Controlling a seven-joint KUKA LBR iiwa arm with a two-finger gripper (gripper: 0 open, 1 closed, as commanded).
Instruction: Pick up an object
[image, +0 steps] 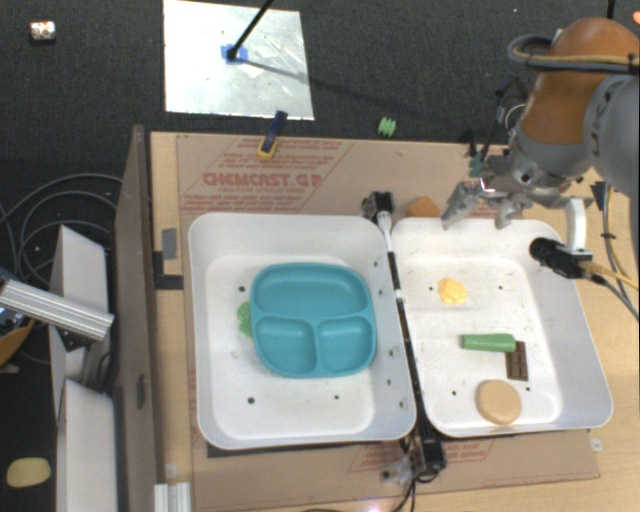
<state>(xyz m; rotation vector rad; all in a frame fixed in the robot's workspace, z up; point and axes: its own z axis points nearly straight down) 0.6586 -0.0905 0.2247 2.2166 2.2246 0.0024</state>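
In the right bin (575, 340) lie a small yellow piece (453, 291), a green block (488, 342), a little brown block (517, 362) and a tan round piece (498, 402). My gripper (478, 212) hangs over the far rim of that bin, above and behind the yellow piece. Its two fingers stand apart, open, with nothing between them. The grey arm with its orange band (580, 70) comes in from the upper right.
The left bin (215, 300) holds a teal divided plate (312, 318) with a green scrap (243, 318) peeking out at its left edge. An orange piece (424, 208) lies on the cardboard just behind the right bin. A black divider (395, 290) runs between the bins.
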